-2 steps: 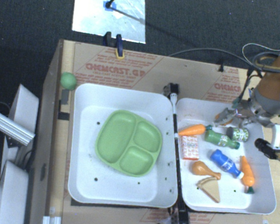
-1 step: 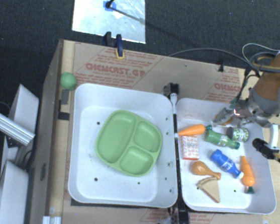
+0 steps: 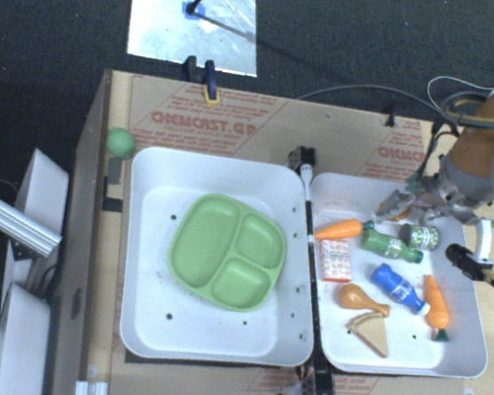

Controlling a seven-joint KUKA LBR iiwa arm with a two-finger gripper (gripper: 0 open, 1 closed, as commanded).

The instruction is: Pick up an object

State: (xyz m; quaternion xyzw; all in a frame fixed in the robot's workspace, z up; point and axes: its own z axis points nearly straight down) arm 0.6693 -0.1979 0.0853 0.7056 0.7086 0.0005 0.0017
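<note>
- The left bin [image 3: 146, 251] holds a green tray [image 3: 227, 250] with three parts.
- The right bin [image 3: 460, 352] holds lots of small toys.
- A carrot [image 3: 339, 229] lies at the left side of that bin, just above a small red and white card [image 3: 336, 260].
- A green bottle [image 3: 390, 246] lies right of the carrot, and a small can [image 3: 423, 237] lies just beside the bottle's far end.
- A blue bottle [image 3: 399, 288] lies in the middle, with a second carrot [image 3: 436, 302] to its right.
- A tan pear [image 3: 358, 297] and a sandwich wedge [image 3: 370, 333] lie near the front.
- Both bins sit on a brown board [image 3: 239, 115] on the tabletop, and a green ball [image 3: 121, 142] rests near the board's left edge.
- Dark carpet [image 3: 52, 34] lies behind, with a shiny sheet [image 3: 196, 16] on it.
- The fingers [image 3: 404, 205] hang over the back of the right bin, just above the green bottle and can.
- I cannot tell if they are open or closed, and nothing shows between them.
</note>
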